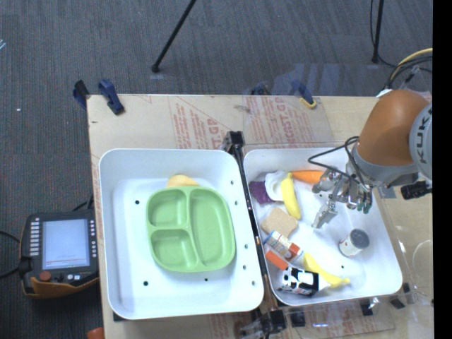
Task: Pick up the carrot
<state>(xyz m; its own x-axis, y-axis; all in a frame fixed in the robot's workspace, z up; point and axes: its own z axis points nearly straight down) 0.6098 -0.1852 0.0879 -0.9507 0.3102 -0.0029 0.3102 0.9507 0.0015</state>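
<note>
My gripper [332,207] hangs low over the right bin [385,221], in its far half, with the orange band of my arm [392,129] above it at the right. My fingers [323,217] look slightly spread with nothing between them, though the metal blurs against the white floor and I am not fully sure of the gap.

The carrot [308,176] lies just to the far left of my gripper, near the bin's far wall, pointing left to right, apart from my fingers. Left of me a yellow banana [289,196] lies beside a purple piece [258,191], and nearer than those sits a tan slice of bread [279,222]. To my near right rests a small grey cylinder [353,242]. Along the near edge of the bin lie an orange-and-white tube [282,246], a second yellow piece [323,270] and a black-and-white toy [299,281].

The left bin [116,189] holds a green divided plate [191,229], with a pale yellow thing [182,181] peeking out behind its far edge.
</note>
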